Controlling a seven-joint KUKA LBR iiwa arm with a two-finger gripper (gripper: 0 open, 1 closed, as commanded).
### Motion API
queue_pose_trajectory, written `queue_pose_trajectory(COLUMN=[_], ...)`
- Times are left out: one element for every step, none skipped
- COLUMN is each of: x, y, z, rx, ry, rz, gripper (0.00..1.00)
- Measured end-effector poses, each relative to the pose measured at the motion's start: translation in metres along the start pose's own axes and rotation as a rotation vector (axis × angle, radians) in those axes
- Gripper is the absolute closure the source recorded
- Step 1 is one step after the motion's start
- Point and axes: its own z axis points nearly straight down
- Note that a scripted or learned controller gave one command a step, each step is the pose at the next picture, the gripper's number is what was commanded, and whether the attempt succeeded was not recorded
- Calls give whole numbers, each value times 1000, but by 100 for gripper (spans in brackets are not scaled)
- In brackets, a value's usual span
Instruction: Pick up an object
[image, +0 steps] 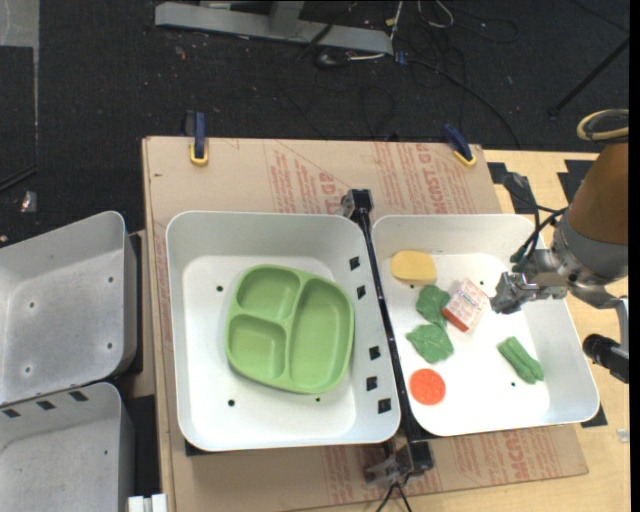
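A light-green plastic tray with three compartments (291, 329) lies in the left shallow white bin (190, 250). In the right shallow white bin (570, 395), taking the small red-and-white carton (464, 305) as landmark: a yellow rounded piece (414, 266) sits up-left of it, two dark-green leafy pieces (432, 322) to its left and below, an orange-red flat disc (428, 386) further below, and a green elongated piece (521, 359) down-right. The dark two-finger gripper (507, 296) hangs just right of the carton, perhaps touching; its state cannot be told.
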Motion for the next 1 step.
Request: queue_pose_trajectory(x=[57], y=[26], z=[-10], rx=[2], ry=[3], rz=[-6], gripper=[100])
